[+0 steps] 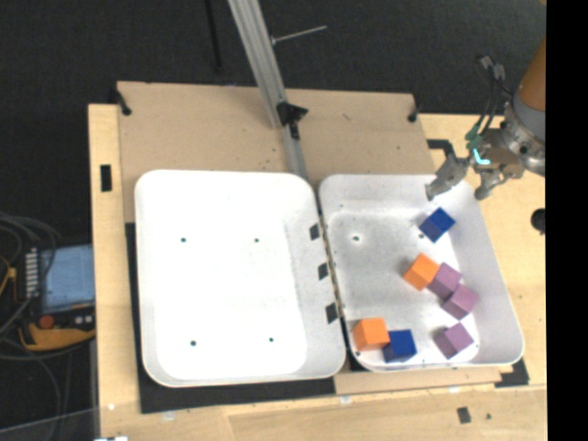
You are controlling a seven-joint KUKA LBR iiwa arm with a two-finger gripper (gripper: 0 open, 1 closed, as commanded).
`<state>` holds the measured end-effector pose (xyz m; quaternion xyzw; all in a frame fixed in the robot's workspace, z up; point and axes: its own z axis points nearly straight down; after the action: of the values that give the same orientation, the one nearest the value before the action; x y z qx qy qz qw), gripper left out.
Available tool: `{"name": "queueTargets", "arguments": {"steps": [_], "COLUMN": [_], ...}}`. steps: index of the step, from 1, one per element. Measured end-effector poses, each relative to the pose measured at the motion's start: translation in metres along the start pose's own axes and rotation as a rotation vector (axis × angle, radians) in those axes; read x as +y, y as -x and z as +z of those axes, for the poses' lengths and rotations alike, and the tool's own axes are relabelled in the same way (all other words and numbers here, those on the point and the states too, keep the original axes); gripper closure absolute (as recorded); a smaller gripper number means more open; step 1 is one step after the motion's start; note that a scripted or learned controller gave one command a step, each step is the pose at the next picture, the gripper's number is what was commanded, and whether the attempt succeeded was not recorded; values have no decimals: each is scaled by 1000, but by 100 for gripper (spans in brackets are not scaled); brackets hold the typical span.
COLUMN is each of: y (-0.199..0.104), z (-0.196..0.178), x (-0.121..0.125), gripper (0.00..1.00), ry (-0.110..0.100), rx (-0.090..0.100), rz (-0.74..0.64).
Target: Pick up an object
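Tool [464,184] hangs spread and holding nothing over your right bin's [367,200] 1 o'clock corner.
Your nearest blue block [437,224] lies just beneath it toward 7 o'clock, apart from its fingers.

One fixed camera looks down on me from above the bench [101,246], at a slant. It takes in both white bins [230,274]; I reach in from its right.
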<state>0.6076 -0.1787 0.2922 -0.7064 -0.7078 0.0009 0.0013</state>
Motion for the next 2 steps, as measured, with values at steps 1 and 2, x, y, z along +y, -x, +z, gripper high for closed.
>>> {"name": "queueTargets", "arguments": {"steps": [1, 2], "y": [0, 1], "z": [-3, 56], "x": [1, -8], "gripper": [0, 0], "ry": [4, -2], "rx": [-2, -2], "rz": [-2, 2]}}
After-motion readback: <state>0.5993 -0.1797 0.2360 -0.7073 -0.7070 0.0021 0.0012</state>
